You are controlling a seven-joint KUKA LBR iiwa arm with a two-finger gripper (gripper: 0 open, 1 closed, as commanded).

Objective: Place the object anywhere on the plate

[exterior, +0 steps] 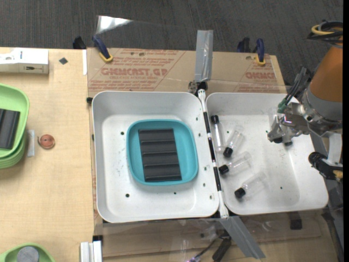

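Arm reaches over right bin; end effector state unclear.

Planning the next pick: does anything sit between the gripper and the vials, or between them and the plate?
Nothing visible blocks the gripper from the vials. Toward the teal plate, the two bins' adjoining rims lie across the path.

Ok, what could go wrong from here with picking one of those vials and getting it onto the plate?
The clear plastic vials with black caps lie close together and look round, so one may roll or get knocked aside. The teal plate already holds a dark ribbed rack, leaving little bare rim. The tool sits off to one side of the vials.
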